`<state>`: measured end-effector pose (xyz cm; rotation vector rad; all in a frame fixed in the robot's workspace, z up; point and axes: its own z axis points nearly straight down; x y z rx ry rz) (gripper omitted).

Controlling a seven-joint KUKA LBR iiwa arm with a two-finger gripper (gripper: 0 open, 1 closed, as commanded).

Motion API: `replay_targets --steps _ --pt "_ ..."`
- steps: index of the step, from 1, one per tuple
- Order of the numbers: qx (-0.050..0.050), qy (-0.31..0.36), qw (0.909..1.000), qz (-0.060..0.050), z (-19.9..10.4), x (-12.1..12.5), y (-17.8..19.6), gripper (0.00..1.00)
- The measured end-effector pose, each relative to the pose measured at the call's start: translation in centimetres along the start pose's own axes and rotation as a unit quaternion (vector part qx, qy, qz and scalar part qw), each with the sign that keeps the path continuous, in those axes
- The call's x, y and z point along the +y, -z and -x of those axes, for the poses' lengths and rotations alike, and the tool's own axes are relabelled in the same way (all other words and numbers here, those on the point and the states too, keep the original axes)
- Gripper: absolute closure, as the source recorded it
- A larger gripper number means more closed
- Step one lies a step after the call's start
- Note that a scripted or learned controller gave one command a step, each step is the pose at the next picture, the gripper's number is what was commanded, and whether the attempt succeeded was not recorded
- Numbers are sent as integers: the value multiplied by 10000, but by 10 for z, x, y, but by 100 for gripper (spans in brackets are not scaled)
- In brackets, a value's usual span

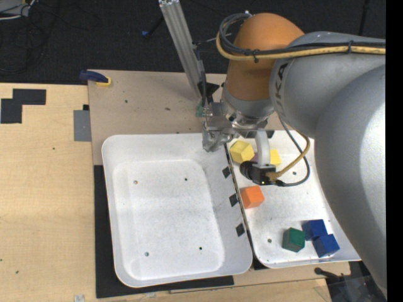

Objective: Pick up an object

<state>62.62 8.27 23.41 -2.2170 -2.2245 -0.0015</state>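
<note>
Nearest you, the blue blocks point(320, 236) and green block point(293, 240) lie loose in the right bin point(291, 207). Farther back sits the orange block point(252, 196), then the yellow block point(242, 151), probably the target, since the gripper point(212, 140) hangs just beside it. You cannot tell whether the gripper is open or closed.

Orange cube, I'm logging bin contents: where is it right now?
In the camera view the orange cube sits in the right bin, near its left wall, below the yellow block and up-left of the green block.
</note>
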Motion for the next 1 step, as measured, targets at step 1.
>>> replay_targets --steps 1 --pt "-12 19 10000 -20 0 -2 0 0"
